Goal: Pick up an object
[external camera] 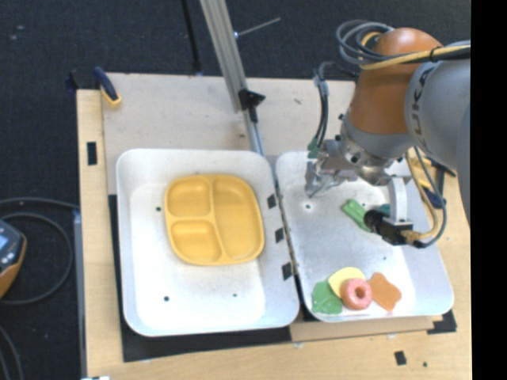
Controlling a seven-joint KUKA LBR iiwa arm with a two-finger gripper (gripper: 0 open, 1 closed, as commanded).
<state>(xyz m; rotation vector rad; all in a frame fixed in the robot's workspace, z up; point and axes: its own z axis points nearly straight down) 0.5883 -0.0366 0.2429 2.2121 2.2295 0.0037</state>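
Pincer sits over right bin, finger state unreadable; green block right of it, partly behind cabling.

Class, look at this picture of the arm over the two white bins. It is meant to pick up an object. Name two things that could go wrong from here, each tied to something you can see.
1. The pincer hangs over bare floor at the far end of the right bin, apart from every item; closing here would likely grab nothing.
2. The pink ring, yellow piece, green piece and orange piece crowd together against the near wall, so a grasp there may catch two or push them aside.
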